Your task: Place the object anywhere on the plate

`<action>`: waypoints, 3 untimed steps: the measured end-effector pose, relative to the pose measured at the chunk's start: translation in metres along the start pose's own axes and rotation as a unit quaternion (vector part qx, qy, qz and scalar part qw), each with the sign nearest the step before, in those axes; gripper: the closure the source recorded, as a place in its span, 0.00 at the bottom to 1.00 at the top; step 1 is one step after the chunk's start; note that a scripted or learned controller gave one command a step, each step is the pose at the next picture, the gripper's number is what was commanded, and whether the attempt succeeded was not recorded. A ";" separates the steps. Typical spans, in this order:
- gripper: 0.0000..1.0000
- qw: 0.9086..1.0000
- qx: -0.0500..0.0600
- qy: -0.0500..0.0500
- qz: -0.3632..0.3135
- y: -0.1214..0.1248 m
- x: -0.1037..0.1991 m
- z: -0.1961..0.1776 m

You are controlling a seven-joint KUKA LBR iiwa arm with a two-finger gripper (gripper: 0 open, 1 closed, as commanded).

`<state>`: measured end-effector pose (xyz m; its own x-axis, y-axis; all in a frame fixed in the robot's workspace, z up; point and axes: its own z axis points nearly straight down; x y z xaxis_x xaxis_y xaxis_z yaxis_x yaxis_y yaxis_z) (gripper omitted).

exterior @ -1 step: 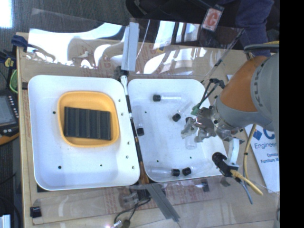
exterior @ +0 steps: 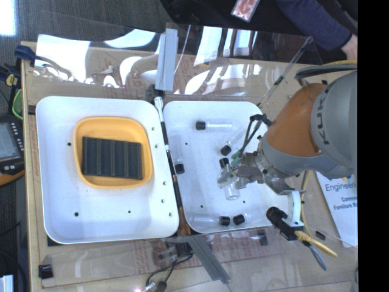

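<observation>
A yellow plate (exterior: 138, 132) lies in the left bin (exterior: 55, 199). On it rests a dark ribbed rectangular object (exterior: 112, 158), flat and roughly centred. My gripper (exterior: 231, 180) hangs low over the middle of the right bin (exterior: 188, 139), far right of the plate. A small clear vial (exterior: 232, 193) lies right under the gripper's tip; whether it is gripped is unclear. The grey and orange arm (exterior: 304, 132) covers the bin's right side.
Several clear vials with black caps lie in the right bin: one at the top (exterior: 201, 125), one near the gripper (exterior: 225, 149), two at the bottom edge (exterior: 231, 220). A small black piece (exterior: 179, 168) sits by the divider. Tools and papers lie off the bench's right.
</observation>
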<state>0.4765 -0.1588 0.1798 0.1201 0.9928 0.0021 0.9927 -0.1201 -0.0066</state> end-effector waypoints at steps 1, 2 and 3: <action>1.00 0.996 -0.002 -0.001 -0.087 0.006 0.009 -0.019; 1.00 0.990 -0.001 0.000 -0.142 0.005 0.018 -0.016; 1.00 0.978 -0.003 -0.002 -0.206 -0.005 0.043 -0.078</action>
<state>0.4772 -0.1154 0.2577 -0.2909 0.9568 0.0002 0.9568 0.2909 -0.0004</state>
